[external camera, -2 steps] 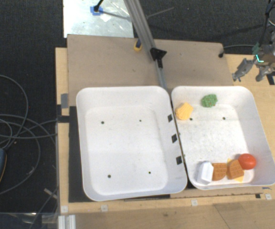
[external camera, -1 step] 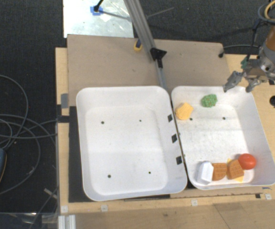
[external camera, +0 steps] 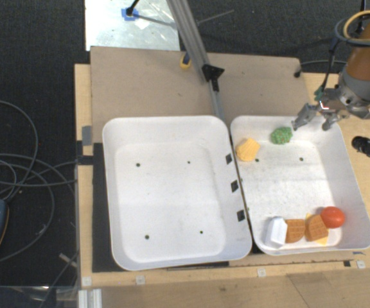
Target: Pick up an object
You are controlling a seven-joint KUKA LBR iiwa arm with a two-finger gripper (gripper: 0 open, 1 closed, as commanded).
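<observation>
Along the right bin (external camera: 355, 191)'s near edge sit a white block (external camera: 275, 231), two orange waffles (external camera: 306, 229) and a red ball (external camera: 332, 217); a yellow piece (external camera: 248, 149) and green lump (external camera: 281, 135) lie farther back. Spread and holding nothing, the gripper (external camera: 315, 117) hovers near the lump. Cables (external camera: 24, 165) trail over dark floor.

You have a tan bench (external camera: 146, 82) carrying two shallow white bins side by side: the left bin (external camera: 172, 128) and the right bin (external camera: 349, 172), their inner rims touching along black clips (external camera: 234, 185).
</observation>
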